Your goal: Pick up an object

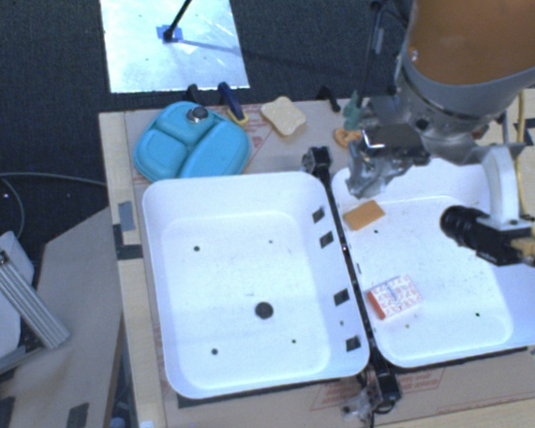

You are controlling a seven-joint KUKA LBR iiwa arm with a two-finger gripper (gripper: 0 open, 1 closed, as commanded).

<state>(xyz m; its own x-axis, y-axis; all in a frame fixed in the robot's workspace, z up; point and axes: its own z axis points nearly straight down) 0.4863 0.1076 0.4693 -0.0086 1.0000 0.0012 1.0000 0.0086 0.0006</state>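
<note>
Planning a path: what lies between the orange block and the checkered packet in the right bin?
In the camera view, only bare white bin floor lies between the orange block and the checkered packet.

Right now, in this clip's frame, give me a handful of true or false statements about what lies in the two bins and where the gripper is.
1. The gripper is over the right bin. True.
2. The orange block lies in the left bin. False: it lies in the right bin, near its back left corner, just below the gripper.
3. The red and white checked box lies in the right bin, nearer the front than the orange block. True.
4. The small dark round piece sits in the right bin. False: it sits in the left bin.
5. The blue divided plate stands inside the left bin. False: it rests on the bench behind that bin.
</note>
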